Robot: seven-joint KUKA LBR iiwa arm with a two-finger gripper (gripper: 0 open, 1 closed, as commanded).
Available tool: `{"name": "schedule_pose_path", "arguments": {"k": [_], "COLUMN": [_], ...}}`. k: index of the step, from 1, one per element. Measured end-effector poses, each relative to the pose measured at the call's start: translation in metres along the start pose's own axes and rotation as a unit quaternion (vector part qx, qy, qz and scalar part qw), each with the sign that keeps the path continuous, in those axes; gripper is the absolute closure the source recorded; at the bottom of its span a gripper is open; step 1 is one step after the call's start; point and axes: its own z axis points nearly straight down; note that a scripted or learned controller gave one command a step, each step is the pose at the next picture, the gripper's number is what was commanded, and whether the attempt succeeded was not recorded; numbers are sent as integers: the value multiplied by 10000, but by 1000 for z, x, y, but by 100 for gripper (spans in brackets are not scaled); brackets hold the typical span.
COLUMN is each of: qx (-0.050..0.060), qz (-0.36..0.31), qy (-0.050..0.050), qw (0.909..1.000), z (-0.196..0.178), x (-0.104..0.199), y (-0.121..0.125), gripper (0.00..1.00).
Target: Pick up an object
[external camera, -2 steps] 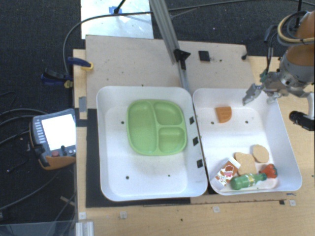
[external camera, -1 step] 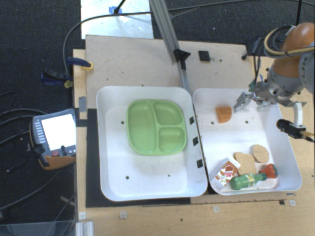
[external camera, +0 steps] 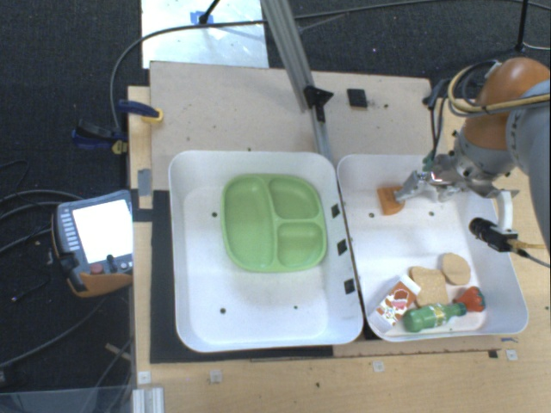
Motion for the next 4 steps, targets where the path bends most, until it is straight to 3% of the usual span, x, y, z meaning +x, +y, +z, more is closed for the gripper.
{"name": "schedule_pose_path", "arguments": {"k": [1,2,3,4], "qx": [-67,15,2,17], "qz": [-24,-5,-11,-14], "qy": [-16,-13,-18,-12], "qw": [10000,10000,10000,10000], "z": [-17,-70,-127,-159], "x": [0,3,-5,-5], "y": [4,-3,6,8], "gripper": [100,100,100,100]}}
